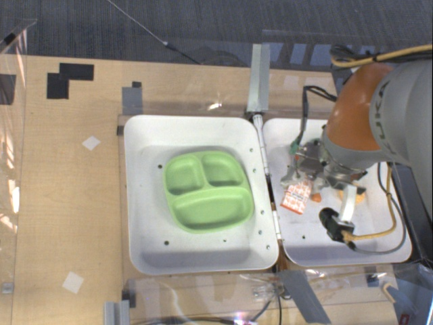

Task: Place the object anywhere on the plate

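Observation:
A green plate (206,190) with three compartments lies in the left white bin (145,202); nothing rests on it. My gripper (306,175) is down in the right bin (298,239), near that bin's left wall. A small orange-and-white packet (295,198) sits directly below the gripper and appears to touch it. Whether the packet is gripped cannot be made out. Two small orange pieces (316,196) (360,196) lie on the bin floor to the right of the packet.
The arm's grey body and orange band (355,114) cover the right bin's upper right part. A metal divider (265,175) runs between the two bins. Bare wooden bench (61,202) extends to the left.

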Motion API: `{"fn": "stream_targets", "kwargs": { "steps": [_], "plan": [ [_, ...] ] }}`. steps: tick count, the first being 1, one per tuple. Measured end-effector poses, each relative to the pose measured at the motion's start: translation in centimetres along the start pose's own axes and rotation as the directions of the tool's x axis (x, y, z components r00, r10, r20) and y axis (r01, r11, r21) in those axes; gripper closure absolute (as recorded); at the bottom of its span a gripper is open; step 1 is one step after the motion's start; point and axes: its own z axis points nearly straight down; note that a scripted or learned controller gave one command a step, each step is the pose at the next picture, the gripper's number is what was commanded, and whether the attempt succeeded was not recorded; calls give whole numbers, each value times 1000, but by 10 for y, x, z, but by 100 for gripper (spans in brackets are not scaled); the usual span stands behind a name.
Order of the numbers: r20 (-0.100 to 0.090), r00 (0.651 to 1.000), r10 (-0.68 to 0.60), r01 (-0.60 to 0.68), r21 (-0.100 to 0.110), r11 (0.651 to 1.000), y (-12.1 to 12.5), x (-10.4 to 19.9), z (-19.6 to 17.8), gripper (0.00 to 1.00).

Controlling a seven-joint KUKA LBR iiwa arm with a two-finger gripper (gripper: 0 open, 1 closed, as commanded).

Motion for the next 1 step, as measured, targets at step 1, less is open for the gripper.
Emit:
{"fn": "stream_targets", "kwargs": {
  "steps": [1],
  "plan": [
    [-1,960,-280,280,-1,960,-3,71,-8,100]
  ]
}}
